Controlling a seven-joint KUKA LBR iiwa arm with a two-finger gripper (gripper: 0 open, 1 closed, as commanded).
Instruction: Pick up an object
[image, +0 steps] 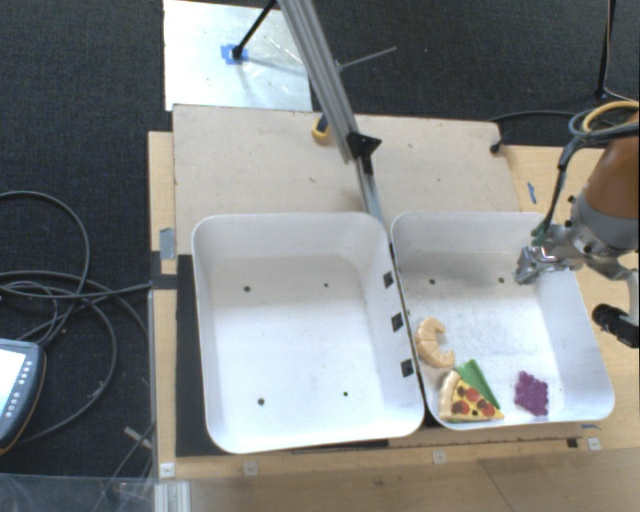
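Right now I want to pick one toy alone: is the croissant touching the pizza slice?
Cannot tell. The camera view shows the croissant right above the pizza slice, their edges meeting with no plain gap.

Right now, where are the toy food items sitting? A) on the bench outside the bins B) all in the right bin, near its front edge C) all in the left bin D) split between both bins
B: the croissant, the pizza slice and the purple grapes all lie in the right bin, grouped toward its front edge.
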